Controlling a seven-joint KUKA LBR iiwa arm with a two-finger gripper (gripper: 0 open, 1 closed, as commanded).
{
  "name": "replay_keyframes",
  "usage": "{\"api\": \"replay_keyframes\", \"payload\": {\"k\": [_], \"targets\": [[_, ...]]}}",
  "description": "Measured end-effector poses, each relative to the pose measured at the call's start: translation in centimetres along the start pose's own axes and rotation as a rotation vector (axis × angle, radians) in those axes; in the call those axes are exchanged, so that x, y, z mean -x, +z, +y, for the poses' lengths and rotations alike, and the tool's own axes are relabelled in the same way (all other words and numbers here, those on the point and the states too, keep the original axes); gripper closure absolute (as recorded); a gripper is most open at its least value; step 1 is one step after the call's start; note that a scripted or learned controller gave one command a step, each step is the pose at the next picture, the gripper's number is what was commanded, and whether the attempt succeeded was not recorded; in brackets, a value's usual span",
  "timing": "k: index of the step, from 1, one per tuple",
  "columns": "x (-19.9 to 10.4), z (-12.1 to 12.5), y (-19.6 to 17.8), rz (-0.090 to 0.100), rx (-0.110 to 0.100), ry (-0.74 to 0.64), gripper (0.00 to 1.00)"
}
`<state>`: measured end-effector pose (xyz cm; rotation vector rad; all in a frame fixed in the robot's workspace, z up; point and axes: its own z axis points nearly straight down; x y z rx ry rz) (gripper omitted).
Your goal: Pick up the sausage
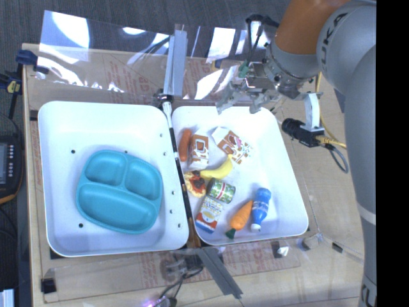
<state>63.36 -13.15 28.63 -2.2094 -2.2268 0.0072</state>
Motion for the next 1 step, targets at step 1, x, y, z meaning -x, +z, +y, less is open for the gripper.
{"api": "replay_keyframes", "payload": {"k": [1], "targets": [[4.92, -9.83, 15.58, 0.0, 0.006, -0.082, 0.0]]}}
